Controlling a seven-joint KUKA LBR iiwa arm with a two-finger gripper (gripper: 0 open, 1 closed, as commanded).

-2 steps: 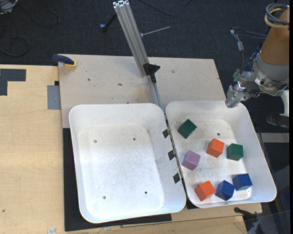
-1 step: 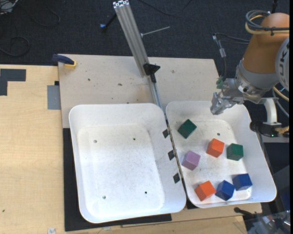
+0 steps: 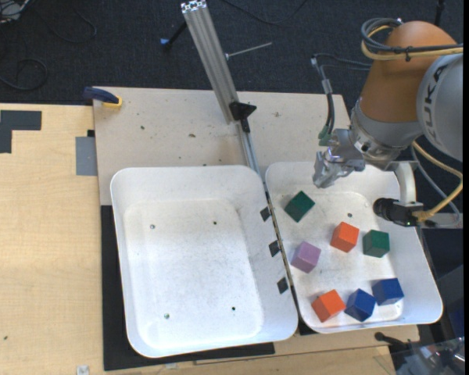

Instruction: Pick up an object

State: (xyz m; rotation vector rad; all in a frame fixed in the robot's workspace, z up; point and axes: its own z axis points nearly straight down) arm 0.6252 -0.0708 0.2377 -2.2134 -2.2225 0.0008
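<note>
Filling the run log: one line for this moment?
gripper: over right bin far end | nearest: green cube | held: nothing seen | phase: approach

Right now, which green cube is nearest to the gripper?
The green cube near the bin's divider edge, just below the gripper; the other green cube lies farther right.

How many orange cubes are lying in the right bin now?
2. One orange cube lies near the middle of the right bin, beside a green cube. The other orange cube lies at the near edge, left of a blue cube.
</note>
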